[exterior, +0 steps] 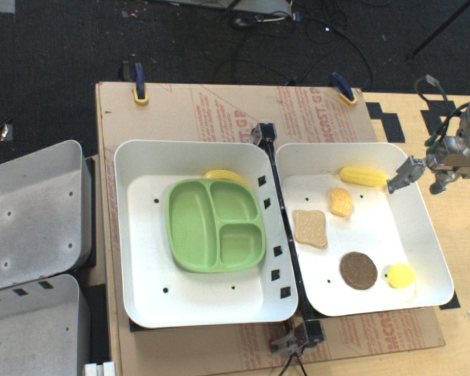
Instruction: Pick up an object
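Camera view: gripper (421, 177) sat at right bin (435, 233) upper right rim, fingers spread apart, nothing between them. Yellow corn cob (363, 177) lay just left of nearest fingertip, apparently not touching. Below it: orange chunk (341, 203), bread slice (310, 228), brown round patty (359, 270), yellow ball (399, 275). Left bin (141, 288) held green divided plate (216, 225) covering most of yellow item (223, 176), possibly banana.

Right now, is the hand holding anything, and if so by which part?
Nothing is held. The hand sits at the right bin's far right rim with open fingers, nothing between them; the yellow corn cob lies just beside it.
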Robot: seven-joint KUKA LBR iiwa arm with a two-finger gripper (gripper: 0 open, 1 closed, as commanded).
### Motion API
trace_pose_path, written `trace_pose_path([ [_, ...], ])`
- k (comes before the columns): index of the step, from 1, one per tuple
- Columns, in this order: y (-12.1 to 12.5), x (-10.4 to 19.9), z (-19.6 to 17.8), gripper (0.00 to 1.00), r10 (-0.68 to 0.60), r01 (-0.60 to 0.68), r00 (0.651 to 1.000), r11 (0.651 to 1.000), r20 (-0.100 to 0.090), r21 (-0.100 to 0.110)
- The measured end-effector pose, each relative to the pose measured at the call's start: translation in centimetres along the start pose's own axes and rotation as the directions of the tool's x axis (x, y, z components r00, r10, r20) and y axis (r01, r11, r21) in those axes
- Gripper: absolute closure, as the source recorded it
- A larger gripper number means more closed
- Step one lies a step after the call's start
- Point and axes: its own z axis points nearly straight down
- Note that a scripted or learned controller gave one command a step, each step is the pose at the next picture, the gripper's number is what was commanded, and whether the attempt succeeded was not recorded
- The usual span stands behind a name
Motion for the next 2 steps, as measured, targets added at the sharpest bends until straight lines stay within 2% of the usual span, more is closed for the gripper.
trace_pose_path([
  [1,0.2,0.1,-0.7,0.0,-0.004,0.004,1.0,1.0,0.003,-0.012],
  [2,0.0,0.7,3.9,0.0,-0.002,0.002,1.0,1.0,0.001,-0.008],
])
